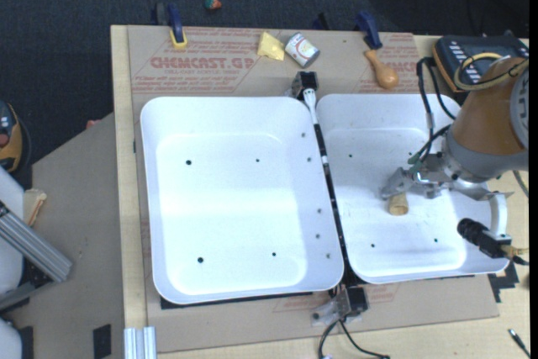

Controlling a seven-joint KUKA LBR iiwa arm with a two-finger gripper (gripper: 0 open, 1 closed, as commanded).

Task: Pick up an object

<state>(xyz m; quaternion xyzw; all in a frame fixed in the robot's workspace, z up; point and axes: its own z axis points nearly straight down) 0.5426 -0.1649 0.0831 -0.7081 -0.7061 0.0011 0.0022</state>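
Right bin [370,118]: one small tan object [397,204]
Lies touching the tip of the gripper [402,187], just below it; whether the hand grips it, cannot tell

1. Arm [496,126]: rounded grey housing with a broad orange band above the wrist.
2. Wrist section: grey metal collar below the orange band, with a pale bracket on its lower right side.
3. Gripper [402,184]: silver-grey metal assembly with angular parts.
4. Cabling: thin black cables run beside the orange band; a green wire shows near the wrist.
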